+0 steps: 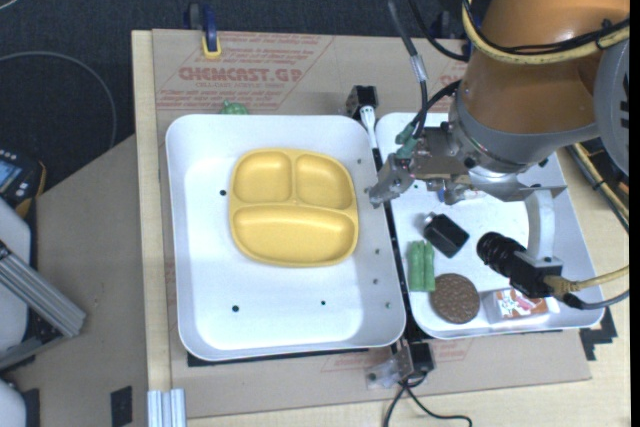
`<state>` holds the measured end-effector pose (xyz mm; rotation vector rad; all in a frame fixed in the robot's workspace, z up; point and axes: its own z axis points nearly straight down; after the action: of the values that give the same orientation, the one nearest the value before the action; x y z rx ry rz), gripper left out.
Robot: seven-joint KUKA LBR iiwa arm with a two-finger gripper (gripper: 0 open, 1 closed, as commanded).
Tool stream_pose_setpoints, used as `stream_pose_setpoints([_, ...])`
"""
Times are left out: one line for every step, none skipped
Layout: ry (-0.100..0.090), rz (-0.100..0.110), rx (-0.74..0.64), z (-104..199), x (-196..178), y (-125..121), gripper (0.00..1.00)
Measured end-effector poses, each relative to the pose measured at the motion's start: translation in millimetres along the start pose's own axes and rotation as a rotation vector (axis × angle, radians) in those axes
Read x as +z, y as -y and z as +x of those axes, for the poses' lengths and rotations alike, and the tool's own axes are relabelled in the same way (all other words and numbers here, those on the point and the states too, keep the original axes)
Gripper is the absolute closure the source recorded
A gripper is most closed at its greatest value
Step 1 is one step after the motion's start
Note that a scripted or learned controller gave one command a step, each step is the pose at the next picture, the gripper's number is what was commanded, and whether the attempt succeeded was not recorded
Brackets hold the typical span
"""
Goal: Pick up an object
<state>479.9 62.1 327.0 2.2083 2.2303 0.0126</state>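
The gripper [400, 177] hung over the near edge of the right bin [585, 315], and I could not tell how its jaws stood. The things to pick lay lower in this bin: a black block [446, 234], a green piece [421, 267], a brown disc [456, 297] and a small packet [522, 304]. To pick well, the arm should, in my judgement, choose one thing well apart from the others, centre over it and go straight down.

One fixed camera above the bench [100, 245], angled down (both bins [200, 315]).
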Motion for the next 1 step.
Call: stream_pose_setpoints([0.006, 0.025, 0.014, -28.0, 146.9, 5.5, 0.0])
